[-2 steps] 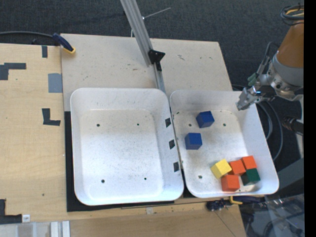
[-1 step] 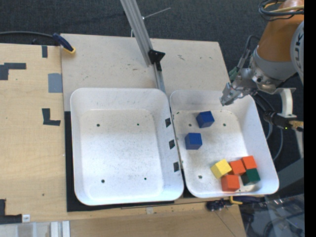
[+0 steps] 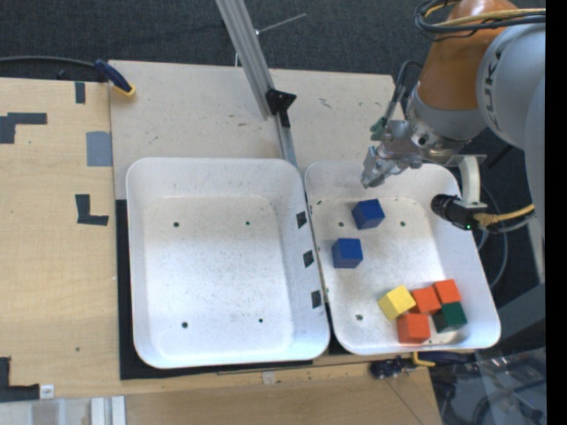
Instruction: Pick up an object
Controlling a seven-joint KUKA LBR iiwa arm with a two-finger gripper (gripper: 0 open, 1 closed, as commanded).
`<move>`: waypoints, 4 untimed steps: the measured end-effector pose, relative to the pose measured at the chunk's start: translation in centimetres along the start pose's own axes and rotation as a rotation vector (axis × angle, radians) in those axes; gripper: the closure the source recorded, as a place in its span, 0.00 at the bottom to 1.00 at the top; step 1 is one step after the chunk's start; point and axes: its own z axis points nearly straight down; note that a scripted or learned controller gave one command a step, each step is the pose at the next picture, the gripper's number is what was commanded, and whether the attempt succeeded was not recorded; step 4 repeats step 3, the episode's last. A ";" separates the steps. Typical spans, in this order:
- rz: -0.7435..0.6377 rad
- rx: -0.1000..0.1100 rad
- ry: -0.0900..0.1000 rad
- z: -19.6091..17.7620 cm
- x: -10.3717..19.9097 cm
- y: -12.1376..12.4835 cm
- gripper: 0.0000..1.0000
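Blue plastic cube (image 3: pixel 368 213) sits just below the tips of the grey two-finger gripper (image 3: pixel 369 178) in the right white bin (image 3: pixel 462 224), nothing pinched, fingers' spread impossible to tell, so this reads as the approach, calling for a short descent.

Two blue cubes (image 3: pixel 368 213); yellow cube (image 3: pixel 397 302), orange cubes (image 3: pixel 413 327), seemingly dark-green cube (image 3: pixel 452 316)
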 end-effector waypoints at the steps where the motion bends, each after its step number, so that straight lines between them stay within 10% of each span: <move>1: -0.001 0.000 0.001 1.1 5.9 1.0 1.00; 3: 0.000 0.001 0.000 1.4 15.6 0.7 1.00; 4: 0.000 0.001 0.000 1.4 15.6 0.7 1.00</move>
